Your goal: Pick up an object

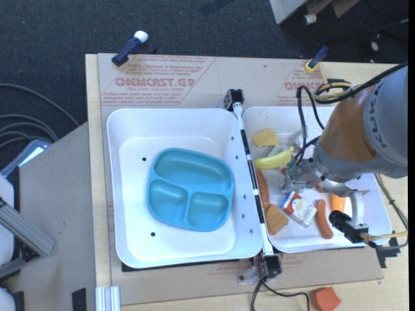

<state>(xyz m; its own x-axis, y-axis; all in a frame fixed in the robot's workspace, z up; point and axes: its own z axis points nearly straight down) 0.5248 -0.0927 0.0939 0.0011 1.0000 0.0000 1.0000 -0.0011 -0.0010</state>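
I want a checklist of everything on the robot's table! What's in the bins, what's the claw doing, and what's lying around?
Surface: bench with printed board under two white bins, left bin and right bin, side by side.
Job's things: right bin holds a banana, a tan cracker-like piece, a hot dog, a second hot dog, a toast-like piece, a small carton and an orange piece.
Clutter: blue divided plate in the left bin.
Grippers: gripper low over the right bin's toys; fingers too hidden to judge.
Cables: black cables looping along the arm.
Surroundings: blue clamps at the bench's far edge; dark carpet.
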